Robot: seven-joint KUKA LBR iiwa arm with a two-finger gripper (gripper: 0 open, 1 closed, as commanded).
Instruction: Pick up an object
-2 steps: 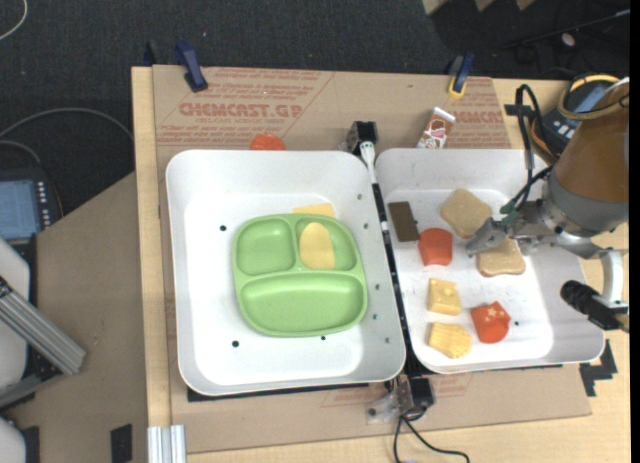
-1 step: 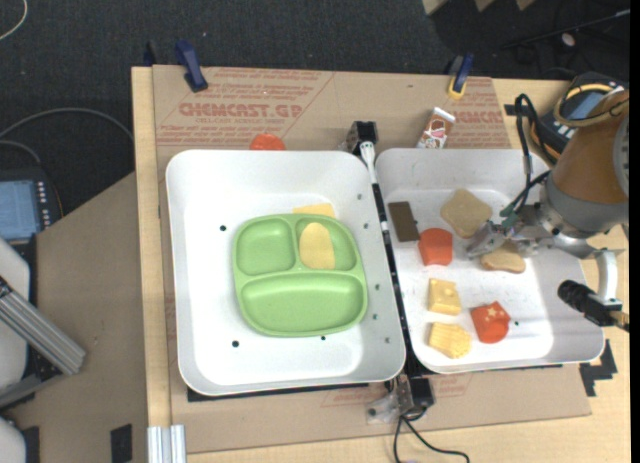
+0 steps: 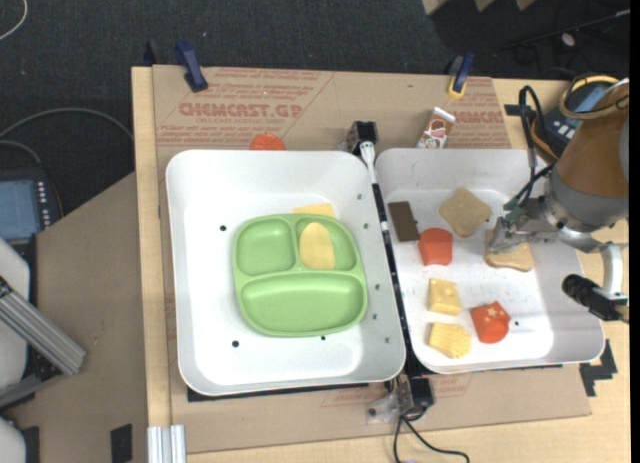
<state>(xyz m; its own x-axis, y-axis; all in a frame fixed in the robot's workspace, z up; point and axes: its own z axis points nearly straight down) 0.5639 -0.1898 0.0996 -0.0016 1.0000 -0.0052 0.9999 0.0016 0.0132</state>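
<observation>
Sitting in the left white bin, a green plastic divided plate carries a pale yellow oval piece in its two o'clock compartment. In the right white bin lie a brown rectangular block, an orange-red cylinder, two yellow cheese-like chunks, a tan bread slice and a red tomato-like piece. At three o'clock the gripper is low over a tan toast piece; whether it is wide, narrow or holding cannot be told
</observation>
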